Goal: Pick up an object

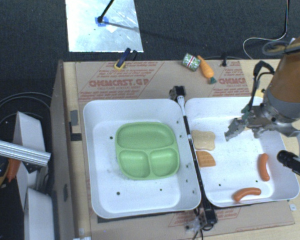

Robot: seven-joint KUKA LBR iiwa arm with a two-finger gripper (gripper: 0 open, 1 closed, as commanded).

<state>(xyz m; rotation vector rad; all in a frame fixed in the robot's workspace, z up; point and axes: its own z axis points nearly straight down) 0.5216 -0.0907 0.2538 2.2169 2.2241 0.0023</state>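
Note:
The right white bin [279, 193] holds a pale beige bread-like slice [203, 138] and an orange-brown slice [206, 159], both against its left wall. An orange sausage [263, 166] lies near the bin's right side and a second sausage [246, 192] lies along its front. My gripper [234, 129] hangs over the middle of this bin, to the right of the beige slice and apart from it. It points left and downward from the grey wrist [262, 117]. I see nothing between the fingers.
The left white bin [98, 145] holds a green three-compartment plate [146, 150]. Behind the bins, on the cardboard, lie a small green can [190, 61], a toy carrot [206, 68] and a yellow-and-blue clip [123, 59]. A black clamp [177, 93] sits where the bins meet.

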